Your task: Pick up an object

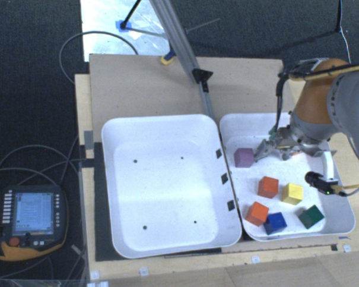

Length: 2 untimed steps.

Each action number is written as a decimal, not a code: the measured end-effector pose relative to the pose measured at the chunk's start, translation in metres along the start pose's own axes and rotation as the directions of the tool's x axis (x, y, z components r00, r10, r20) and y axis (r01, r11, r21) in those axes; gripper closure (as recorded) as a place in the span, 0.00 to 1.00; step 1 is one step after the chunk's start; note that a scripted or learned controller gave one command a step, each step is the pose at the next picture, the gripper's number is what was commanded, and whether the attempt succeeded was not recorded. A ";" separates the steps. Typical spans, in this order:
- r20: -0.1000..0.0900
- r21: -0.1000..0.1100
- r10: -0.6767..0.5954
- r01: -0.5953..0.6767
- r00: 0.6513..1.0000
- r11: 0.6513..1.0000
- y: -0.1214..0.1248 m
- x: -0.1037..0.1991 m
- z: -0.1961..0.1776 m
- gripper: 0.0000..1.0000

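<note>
You have the bare brown wooden bench [242, 78] carrying two shallow white plastic bins side by side: the left-hand bin [118, 172] shows just its floor with a few dark spots, and the right-hand bin [346, 219] holds every block. The grey arm with its orange band [320, 101] reaches in from the right and hangs over the upper part of that right-hand bin, its metal two-finger gripper [273, 149] low near the bin floor. You can see the jaws spread fairly wide, with nothing between them. The pale purple cube [244, 157] lies just beside the left fingertip, near but apparently not enclosed. The rest sit well apart from the gripper, toward the near rim: an orange-red cube [268, 186], a yellow cube [293, 192], a second orange cube [257, 213], a blue cube [275, 222] touching it, and a dark green cube [311, 216]. By my judgement the pick is barely started: the approach is made, but no block is gripped or lifted; what is left is centring over a block, most likely the purple one, closing, and raising it clear
</note>
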State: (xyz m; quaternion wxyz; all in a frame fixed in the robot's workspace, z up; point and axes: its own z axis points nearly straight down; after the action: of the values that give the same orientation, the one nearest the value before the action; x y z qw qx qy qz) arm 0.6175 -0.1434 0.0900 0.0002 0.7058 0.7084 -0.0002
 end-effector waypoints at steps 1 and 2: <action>0.000 -0.005 -0.002 0.002 1.000 1.000 0.002 0.000 -0.012 1.00; 0.001 -0.007 -0.003 0.003 1.000 1.000 0.008 0.009 -0.063 1.00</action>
State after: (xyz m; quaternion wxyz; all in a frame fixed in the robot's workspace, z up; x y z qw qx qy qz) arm 0.6250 -0.1347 0.1533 0.0029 0.7048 0.7094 0.0021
